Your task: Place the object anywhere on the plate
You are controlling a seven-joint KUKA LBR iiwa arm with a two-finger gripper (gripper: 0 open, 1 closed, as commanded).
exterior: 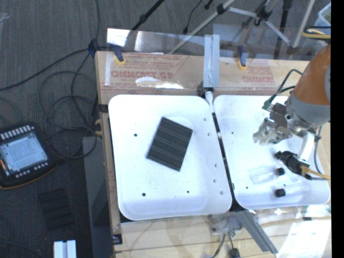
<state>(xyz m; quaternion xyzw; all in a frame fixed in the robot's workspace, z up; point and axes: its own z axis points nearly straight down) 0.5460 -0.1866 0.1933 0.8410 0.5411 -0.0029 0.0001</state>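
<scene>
Nearest the lens, the left bin (123, 198) holds a dark ribbed rectangular plate (170, 143) lying flat and tilted near its centre. At three o'clock from it, the gripper (267, 133) hangs over the right bin (236, 187); whether it is open or closed cannot be told. At five o'clock from the gripper lies a small clear object (262, 174), apart from it.
</scene>
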